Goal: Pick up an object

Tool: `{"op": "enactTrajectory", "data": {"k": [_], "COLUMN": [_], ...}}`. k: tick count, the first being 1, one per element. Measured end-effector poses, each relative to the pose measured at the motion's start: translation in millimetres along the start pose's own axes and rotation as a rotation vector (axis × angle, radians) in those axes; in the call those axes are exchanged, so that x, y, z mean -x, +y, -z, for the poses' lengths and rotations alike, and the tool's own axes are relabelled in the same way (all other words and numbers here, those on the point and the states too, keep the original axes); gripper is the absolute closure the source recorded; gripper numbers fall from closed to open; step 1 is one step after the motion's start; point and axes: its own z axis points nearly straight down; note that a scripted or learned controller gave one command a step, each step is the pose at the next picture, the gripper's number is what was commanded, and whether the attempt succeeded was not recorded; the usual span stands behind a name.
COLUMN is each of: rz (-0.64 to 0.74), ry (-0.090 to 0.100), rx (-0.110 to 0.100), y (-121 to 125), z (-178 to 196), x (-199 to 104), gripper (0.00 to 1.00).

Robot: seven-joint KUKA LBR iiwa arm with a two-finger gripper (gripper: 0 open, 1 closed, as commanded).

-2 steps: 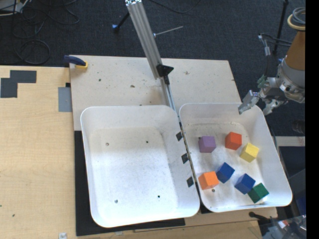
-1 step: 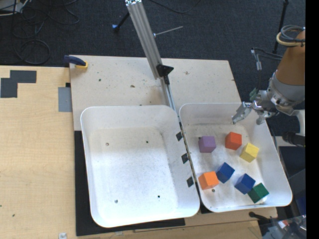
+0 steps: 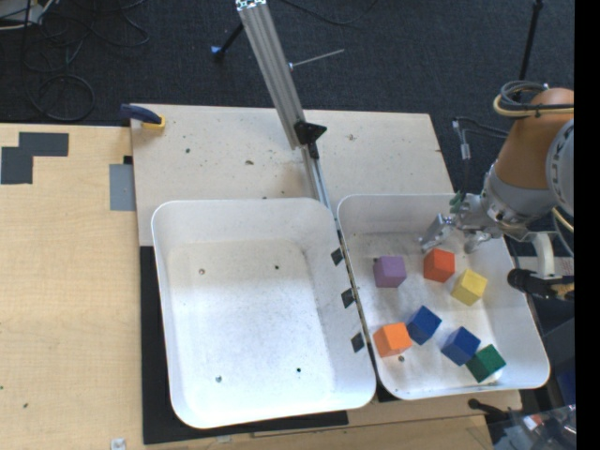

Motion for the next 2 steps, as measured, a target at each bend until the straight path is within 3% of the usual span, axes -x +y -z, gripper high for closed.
{"op": "enactTrajectory", "data": {"k": [1,2], "rz": [-0.001,0.001], "ry": [-0.002,-0.004], "rx": [0.007,0.014], "y": [1.8,10.4], "z": [14.9,73.7], "x": [0.9,-2.3], "gripper": [1.00,1.00]}}
